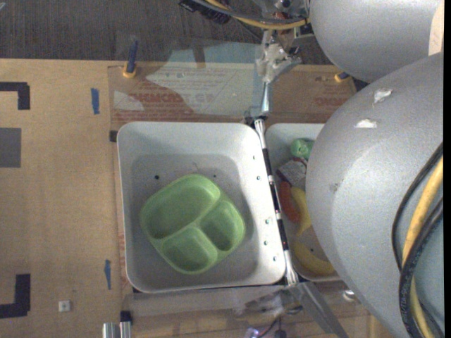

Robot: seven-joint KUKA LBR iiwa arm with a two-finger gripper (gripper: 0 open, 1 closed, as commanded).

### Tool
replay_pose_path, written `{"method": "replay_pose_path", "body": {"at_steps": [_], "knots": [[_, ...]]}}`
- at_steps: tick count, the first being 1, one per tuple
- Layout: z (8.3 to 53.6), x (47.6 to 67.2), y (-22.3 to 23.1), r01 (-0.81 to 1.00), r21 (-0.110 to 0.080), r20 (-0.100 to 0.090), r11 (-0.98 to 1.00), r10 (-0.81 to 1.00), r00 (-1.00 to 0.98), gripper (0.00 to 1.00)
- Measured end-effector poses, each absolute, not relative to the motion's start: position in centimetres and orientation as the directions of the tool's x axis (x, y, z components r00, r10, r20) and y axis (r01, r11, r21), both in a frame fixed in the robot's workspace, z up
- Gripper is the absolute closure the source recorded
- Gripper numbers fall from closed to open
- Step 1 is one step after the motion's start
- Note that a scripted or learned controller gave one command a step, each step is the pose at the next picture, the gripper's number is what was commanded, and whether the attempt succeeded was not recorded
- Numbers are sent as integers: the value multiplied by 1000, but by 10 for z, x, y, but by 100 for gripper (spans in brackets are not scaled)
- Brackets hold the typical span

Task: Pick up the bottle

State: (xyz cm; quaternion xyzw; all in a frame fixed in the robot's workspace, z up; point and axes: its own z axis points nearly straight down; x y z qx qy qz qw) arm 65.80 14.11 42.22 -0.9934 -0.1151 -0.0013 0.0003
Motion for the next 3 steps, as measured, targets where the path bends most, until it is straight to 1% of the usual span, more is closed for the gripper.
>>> {"method": "replay_pose_path", "body": {"at_steps": [1, 2, 3], "knots": [[426, 661, 183, 196, 0, 3, -981, 196, 981, 100], [402, 615, 225, 390, -1, -3, -921, 390, 921, 100], [417, 629, 223, 196, 0, 2, -981, 196, 981, 100]]}}
